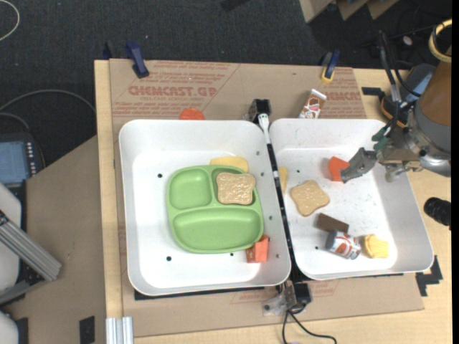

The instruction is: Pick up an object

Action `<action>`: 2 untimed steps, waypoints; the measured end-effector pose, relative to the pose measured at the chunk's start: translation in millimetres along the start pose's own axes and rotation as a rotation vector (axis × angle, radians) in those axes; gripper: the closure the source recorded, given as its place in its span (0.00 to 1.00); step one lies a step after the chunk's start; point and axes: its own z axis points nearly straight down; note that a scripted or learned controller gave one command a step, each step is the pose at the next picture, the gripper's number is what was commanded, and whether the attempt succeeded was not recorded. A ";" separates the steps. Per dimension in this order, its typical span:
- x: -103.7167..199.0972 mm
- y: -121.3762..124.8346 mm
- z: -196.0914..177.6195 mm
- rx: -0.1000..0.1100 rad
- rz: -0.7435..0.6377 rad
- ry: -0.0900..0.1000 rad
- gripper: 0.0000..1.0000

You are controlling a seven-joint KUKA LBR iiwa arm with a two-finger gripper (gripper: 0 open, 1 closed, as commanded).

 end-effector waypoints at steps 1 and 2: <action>-76.9 2.2 161.0 0.014 0.008 0.001 0.00; -11.9 -17.6 194.7 0.007 -0.004 0.005 0.00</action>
